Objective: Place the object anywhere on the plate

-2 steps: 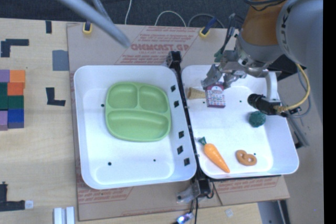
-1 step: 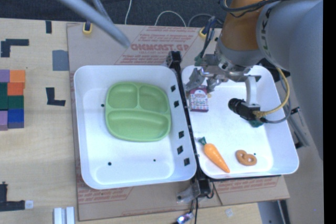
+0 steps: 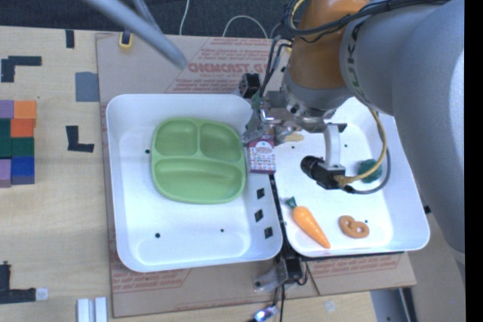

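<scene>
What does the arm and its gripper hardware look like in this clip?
The arm is a thick, smooth grey shell with a rounded orange band above the wrist. Thin cables loop around that band and run down to the gripper, a dark, compact metal assembly. A black cylindrical part with yellow and green wiring hangs beside the wrist.

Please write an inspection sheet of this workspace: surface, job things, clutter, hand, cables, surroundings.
Surface: two white bins side by side, left bin and right bin, on a cardboard sheet.
Job things: green plate in the left bin; small pink-and-white carton at the plate's right edge, under the hand.
Clutter: carrot, pretzel in the right bin.
Hand: hand above the bins' shared wall; finger state unclear.
Cables: black cable along the wrist.
Surroundings: coloured blocks at the left.
</scene>
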Available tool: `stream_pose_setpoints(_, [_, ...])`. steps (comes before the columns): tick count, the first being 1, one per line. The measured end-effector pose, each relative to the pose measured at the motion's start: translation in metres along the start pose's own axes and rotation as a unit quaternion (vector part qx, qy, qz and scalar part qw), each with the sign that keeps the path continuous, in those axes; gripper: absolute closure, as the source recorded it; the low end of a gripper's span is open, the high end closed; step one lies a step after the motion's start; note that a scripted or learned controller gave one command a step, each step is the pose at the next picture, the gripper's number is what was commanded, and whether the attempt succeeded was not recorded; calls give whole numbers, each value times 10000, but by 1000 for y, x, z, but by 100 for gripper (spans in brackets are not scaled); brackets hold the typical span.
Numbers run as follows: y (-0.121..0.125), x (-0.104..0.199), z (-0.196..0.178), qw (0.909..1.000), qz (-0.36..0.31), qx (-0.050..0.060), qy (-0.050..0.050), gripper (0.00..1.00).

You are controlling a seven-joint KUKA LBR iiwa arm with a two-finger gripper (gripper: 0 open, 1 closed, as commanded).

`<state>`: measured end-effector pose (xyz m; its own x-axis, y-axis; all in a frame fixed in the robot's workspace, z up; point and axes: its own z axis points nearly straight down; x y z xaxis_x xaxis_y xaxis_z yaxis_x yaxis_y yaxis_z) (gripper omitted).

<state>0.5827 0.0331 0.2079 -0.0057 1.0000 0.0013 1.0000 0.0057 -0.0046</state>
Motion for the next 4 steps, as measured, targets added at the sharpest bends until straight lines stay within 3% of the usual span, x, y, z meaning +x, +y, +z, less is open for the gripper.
stream_pose_setpoints(3, [-57,147,1,10000,-12,-3,-2,100])
stream_pose_setpoints(4, [-56,143,1,10000,10,-3,-12,0])
